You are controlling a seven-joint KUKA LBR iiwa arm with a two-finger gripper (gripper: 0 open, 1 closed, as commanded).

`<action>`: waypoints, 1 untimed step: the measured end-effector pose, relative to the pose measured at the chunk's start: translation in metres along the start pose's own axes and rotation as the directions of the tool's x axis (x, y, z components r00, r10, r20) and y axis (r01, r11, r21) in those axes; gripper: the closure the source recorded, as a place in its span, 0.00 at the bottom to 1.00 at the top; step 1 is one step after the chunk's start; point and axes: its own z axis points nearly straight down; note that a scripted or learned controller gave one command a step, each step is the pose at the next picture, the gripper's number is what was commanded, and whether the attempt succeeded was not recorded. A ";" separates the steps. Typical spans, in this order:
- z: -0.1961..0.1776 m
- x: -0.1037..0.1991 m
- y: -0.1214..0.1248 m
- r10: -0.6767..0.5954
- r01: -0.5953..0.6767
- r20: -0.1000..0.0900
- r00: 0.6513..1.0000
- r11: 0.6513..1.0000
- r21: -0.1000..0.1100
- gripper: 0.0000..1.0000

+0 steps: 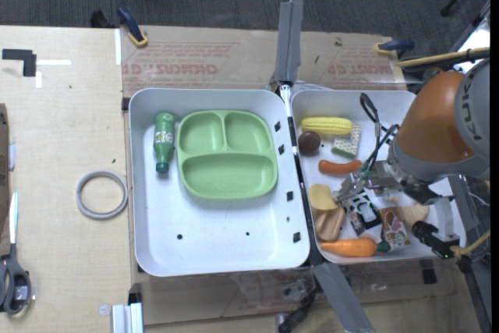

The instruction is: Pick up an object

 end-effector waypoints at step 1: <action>-0.009 0.000 0.001 0.003 -0.003 -0.002 1.000 1.000 -0.002 1.00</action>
